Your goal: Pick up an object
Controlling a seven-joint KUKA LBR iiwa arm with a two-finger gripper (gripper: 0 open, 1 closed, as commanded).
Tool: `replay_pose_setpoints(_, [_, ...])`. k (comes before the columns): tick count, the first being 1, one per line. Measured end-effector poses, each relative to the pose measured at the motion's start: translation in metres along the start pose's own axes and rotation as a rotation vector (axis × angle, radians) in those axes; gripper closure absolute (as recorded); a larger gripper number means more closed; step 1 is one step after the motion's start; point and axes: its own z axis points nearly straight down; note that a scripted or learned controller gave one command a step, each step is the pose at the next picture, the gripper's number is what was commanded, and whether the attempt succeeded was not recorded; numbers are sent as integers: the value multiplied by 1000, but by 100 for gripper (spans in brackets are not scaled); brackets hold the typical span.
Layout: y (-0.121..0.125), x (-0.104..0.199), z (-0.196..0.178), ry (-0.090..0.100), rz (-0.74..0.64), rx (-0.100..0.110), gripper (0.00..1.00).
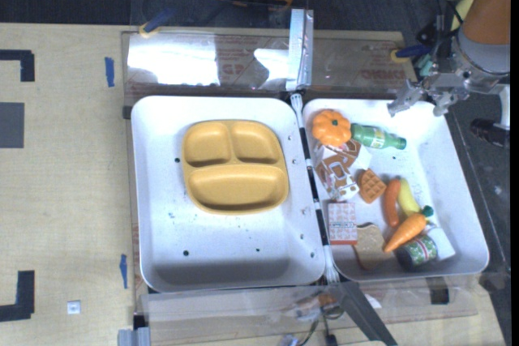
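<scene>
Jaws cannot be judged open or shut; gripper (422, 100) hovers beyond the green bottle (378, 138), so it should descend squarely over that bottle.

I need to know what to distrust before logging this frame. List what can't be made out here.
- Gripper: small and blurred in the camera view at the right bin's far corner; whether the jaws are open or shut is unreadable.
- Arm: cut off by the right edge.
- Can: partly covered by the carrot; label too small to read.
- Bread slice: near end merges with the bin's rim.
</scene>
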Motion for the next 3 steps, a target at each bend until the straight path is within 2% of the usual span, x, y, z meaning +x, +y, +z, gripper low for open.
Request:
replay_pose_setpoints(1, [9,15,79,-5,-159,-23,0])
replay_pose_setpoints(2, [3,28,88,-12,-150,-35,0])
replay_pose_setpoints(3, [3,-21,66,-4,-226,-6,0])
